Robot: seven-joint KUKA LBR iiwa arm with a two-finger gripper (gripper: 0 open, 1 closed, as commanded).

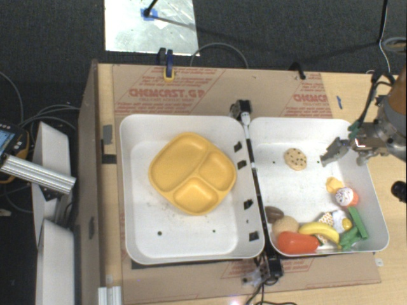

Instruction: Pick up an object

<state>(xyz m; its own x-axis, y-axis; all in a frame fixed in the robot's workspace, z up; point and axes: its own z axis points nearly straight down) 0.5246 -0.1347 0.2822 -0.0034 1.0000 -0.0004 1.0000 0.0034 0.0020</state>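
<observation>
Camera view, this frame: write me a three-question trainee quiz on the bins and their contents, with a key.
1. True or false: the yellow divided plate lies in the left bin.
2. What lies alone near the right bin's far end: A cookie, B banana, C tomato?
3. Fill in: the gripper is above the ____ bin.

Key: 1 true. 2 A, the cookie. 3 right.

We log: dark carpet floor far left of pincer; shiny metal sheet on floor, up-left of it; brown printed cardboard covering bench; black cables trailing at far left; aluminium rail beside them.
</observation>
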